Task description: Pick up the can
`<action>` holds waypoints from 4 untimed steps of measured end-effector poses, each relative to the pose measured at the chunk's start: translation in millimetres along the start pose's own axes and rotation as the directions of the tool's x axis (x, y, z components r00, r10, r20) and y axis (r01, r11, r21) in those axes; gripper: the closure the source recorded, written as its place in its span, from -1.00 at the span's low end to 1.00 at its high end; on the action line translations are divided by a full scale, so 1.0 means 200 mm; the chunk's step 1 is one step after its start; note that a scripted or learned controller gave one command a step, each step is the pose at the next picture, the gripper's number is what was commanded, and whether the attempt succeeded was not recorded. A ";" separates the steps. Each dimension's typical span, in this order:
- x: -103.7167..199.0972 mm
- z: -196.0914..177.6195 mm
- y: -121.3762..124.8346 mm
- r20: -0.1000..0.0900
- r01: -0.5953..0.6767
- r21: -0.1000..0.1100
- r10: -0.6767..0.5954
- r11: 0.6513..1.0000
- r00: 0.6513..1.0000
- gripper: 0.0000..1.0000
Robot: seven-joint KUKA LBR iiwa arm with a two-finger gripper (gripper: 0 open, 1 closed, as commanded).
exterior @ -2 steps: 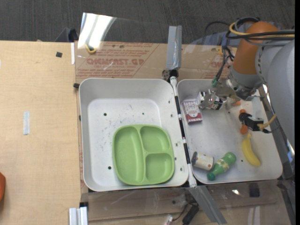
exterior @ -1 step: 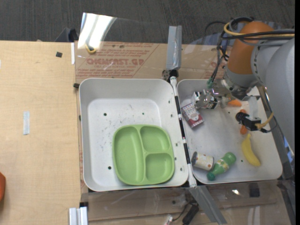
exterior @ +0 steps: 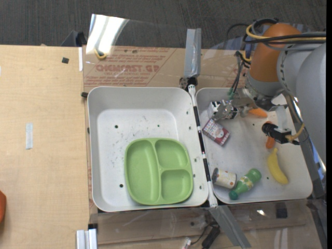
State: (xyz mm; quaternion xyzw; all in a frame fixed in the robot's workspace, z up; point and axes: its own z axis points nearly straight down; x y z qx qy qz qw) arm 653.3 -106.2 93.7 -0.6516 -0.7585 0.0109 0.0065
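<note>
Grey and orange, the arm [exterior: 280, 51] reaches in from the right over the right bin [exterior: 301, 188], its wrist bent down toward that bin's far left corner. The gripper [exterior: 224, 109] hangs there just above a small red-and-white packet [exterior: 216, 132]; whether its jaws are parted or closed cannot be told. The can [exterior: 224, 178] lies on its side by the near left corner, touching a green bottle [exterior: 245, 183], a banana [exterior: 277, 166] beside them. A green divided plate [exterior: 158, 170] sits in the left bin [exterior: 104, 139].
</note>
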 end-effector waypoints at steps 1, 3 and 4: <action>0.02 0.03 -0.08 -0.011 -0.252 -0.008 0.252 0.968 0.968 -1.00; 0.07 -0.01 -0.19 -0.010 -0.286 -0.032 0.286 0.958 0.958 -1.00; -0.01 0.04 -0.03 -0.010 -0.257 0.030 0.258 0.966 0.966 -1.00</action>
